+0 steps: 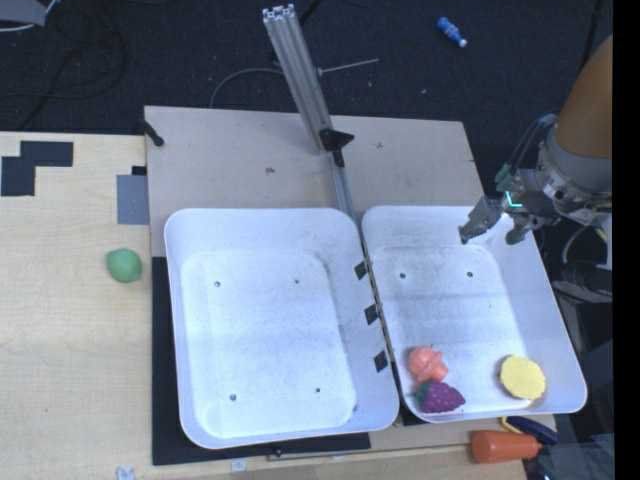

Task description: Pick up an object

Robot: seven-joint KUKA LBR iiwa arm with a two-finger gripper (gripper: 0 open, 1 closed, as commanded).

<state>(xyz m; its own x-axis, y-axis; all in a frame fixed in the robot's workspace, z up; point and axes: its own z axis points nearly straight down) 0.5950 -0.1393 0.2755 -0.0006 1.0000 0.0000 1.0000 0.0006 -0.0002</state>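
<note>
Right bin [520,298], near edge, at 6 o'clock: purple grapes toy [440,398], orange-pink toy [428,362] touching it; yellow round toy [522,377] at 5 o'clock. Gripper [497,225] over far rim at 1 o'clock, fingers apart, holding nothing.

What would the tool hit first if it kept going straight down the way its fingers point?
Probably the bare floor of the right bin near its far edge: the tool hangs there, well clear of the toys. Depth is uncertain.
</note>
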